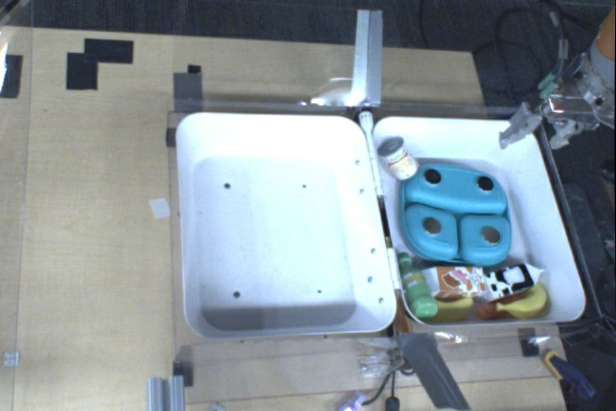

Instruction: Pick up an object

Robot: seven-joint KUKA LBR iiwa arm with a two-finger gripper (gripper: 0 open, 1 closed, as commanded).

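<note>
1. Presently, the grey two-finger gripper (536, 132) is being held above the far right corner of the right white plastic bin (563, 236). It is being kept spread, with nothing seen between its two sides, so no object is being carried yet.
2. All the possible objects are being kept in the right bin: a large light-blue moulded plastic piece with four round dimples (454, 215), a small pale jar with a grey metal lid (395, 158), a small green bottle (415, 288), a colourful printed packet (470, 281) and a yellow rounded item (526, 304).
3. A descent from the present position is probably being risked onto the bin corner or its rim, because the gripper is being held well apart from every object.
4. The blue piece is likely being judged too wide and too smooth for a pinch across its body, so a slip is being expected unless one edge is being taken.
5. The jar is being pressed close to the wall between the bins, so one side of the gripper may be getting blocked there.
6. The items along the near wall are being crowded together and are touching, so two may be getting caught at once, or one may be getting pushed aside.
</note>
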